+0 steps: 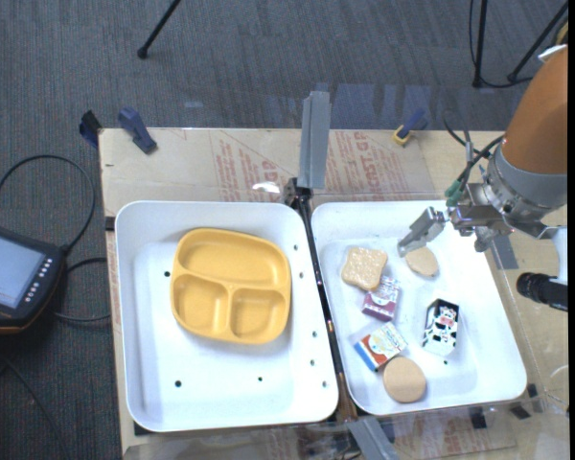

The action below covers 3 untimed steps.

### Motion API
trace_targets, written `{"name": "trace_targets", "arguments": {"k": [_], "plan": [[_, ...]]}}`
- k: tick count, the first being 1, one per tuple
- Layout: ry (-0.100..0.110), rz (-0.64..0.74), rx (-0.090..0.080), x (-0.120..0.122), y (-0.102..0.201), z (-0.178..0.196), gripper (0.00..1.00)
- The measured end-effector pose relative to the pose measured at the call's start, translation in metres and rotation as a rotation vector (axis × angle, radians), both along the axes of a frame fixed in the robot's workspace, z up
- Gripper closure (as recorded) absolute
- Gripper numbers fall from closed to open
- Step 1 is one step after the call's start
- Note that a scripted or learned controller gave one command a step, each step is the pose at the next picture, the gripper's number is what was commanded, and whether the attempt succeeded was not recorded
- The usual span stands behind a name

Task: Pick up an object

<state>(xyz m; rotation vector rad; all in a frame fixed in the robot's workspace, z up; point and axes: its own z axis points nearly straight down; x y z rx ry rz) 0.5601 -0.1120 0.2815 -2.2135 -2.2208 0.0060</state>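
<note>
Pincer (457, 230) over right bin (503, 300) | yellow tray (232, 285) in left bin (139, 286)

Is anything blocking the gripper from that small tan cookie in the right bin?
Nothing visible is. The gripper hangs right above the small tan cookie; the cracker lies apart, to the cookie's left.

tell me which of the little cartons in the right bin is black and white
The cow-patterned carton, nearest the bin's right wall; the other two, purple and red-blue, are coloured.
</note>
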Motion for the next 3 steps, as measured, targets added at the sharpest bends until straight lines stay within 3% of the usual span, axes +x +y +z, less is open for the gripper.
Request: {"name": "trace_targets", "arguments": {"k": [1,2,3], "plan": [[0.011,0.015,0.001,0.021,0.034,-0.134,0.00],[0.005,-0.241,0.000,0.028,0.008,-0.198,0.00],[0.008,-0.245,0.002,0.028,0.007,-0.190,1.00]]}}
